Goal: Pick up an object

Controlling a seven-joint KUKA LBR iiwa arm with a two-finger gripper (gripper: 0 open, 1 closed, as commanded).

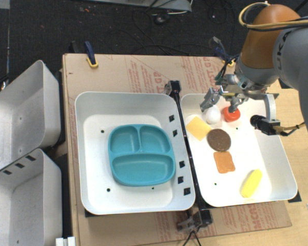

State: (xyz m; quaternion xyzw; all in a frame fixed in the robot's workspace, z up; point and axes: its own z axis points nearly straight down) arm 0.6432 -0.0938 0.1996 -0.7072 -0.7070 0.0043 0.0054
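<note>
A small white ball (213, 116) is lying in the right-hand white bin (277, 188), near its far left corner, and it looks like the likeliest target. It is probably light, smooth and inclined to roll, so a grip across its widest part should suit it best. Just beside the ball, on the side toward the arm, a small red and orange object (232, 114) is sitting; a yellow cheese-like slice (197, 127) is lying just in front of the ball, with a brown round patty (219, 139), a tan toast-like slice (224, 162) and a yellow oblong toy (251, 183) lying further forward. The gripper (222, 102) is hanging directly over the ball, fingers spread apart, one over the ball and one over the red object, grasping nothing. The grey arm is reaching in with its orange band above. Beyond the divider, the left bin (87, 152) is holding a teal divided plate (141, 155). Both bins are resting on the desk (138, 68).
</note>
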